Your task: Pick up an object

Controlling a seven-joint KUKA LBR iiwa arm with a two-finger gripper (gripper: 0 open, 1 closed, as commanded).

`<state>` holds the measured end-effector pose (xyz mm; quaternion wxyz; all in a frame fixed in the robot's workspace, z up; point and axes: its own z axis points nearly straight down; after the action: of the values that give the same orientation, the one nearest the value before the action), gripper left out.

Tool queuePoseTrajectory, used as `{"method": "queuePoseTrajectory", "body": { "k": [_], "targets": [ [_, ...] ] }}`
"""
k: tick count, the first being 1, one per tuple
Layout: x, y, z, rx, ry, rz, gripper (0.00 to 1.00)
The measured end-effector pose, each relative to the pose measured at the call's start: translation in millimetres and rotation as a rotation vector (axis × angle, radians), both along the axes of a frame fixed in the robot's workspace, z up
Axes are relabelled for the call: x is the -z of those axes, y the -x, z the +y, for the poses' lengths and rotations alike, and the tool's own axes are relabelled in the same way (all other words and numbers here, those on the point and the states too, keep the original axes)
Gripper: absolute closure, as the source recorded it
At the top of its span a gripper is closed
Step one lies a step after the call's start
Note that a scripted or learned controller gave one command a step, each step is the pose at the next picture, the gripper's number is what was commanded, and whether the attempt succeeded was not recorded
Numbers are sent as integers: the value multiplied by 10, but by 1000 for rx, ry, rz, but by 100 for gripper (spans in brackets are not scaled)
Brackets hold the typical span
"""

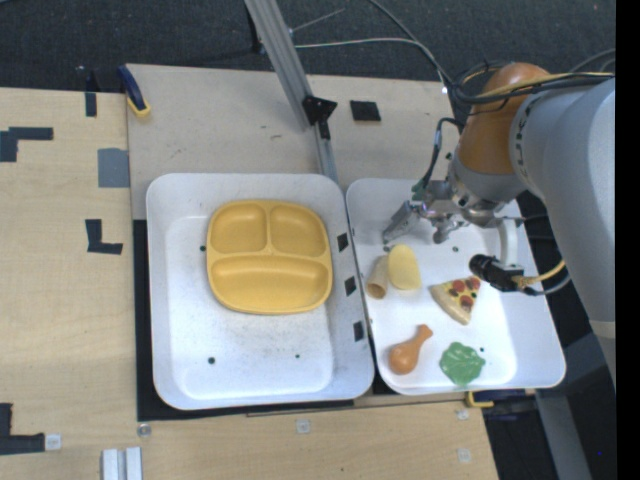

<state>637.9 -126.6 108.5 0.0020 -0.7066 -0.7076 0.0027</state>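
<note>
In the right bin (530, 353) lie a pale yellow ice-cream cone toy (396, 271), a pizza slice (458, 299), an orange drumstick (409, 349) and a green leafy piece (462, 363). My gripper (416, 232) hangs over the far part of this bin, just above and beyond the cone toy. Its fingers are spread open with nothing between them. One fingertip (391, 233) points toward the bin's left wall.
The left bin (180, 358) holds a yellow divided plate (268, 256). A metal pole (285, 53) slants down to the gap between the bins. A black plug with a cable (492, 269) hangs from the wrist over the right bin, near the pizza slice.
</note>
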Motion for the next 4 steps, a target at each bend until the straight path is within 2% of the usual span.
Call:
{"method": "queuePoseTrajectory", "body": {
  "k": [1, 2, 3, 4],
  "targets": [
    [243, -2, 5, -1, 1, -6, 0],
    [113, -16, 3, -2, 3, -10, 100],
    [-424, -96, 87, -1, -1, -10, 100],
    [-883, -37, 117, -1, -1, -10, 100]
  ]
}}
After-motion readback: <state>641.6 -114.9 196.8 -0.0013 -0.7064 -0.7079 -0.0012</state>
